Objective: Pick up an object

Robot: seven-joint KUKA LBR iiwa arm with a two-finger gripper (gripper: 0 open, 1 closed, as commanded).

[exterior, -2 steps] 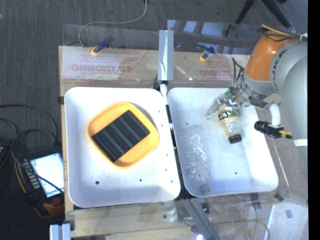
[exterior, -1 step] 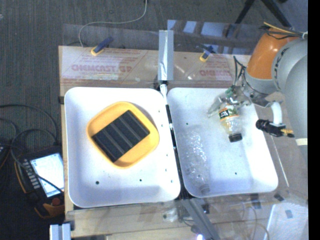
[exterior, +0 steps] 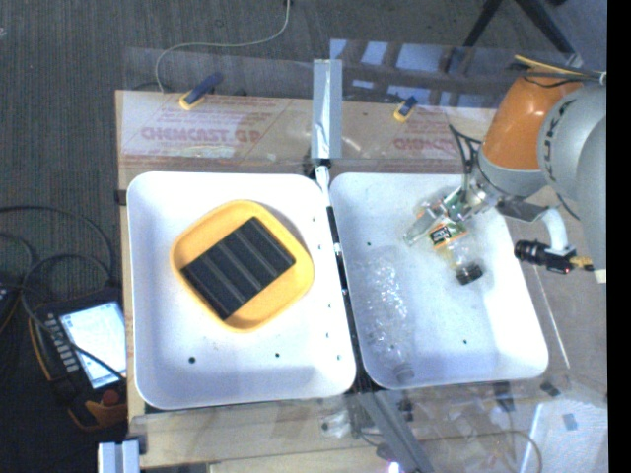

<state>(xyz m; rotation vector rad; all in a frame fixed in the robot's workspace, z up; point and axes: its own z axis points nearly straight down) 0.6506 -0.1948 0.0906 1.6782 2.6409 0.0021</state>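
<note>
Yellow tray [exterior: 243,262] in left bin [exterior: 158,363].

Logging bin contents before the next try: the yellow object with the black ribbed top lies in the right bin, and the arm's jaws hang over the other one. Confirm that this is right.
Not right. The camera view shows the yellow object with the black ribbed top lying in the left bin, not the right. The gripper hangs over the other one, the right bin.
</note>
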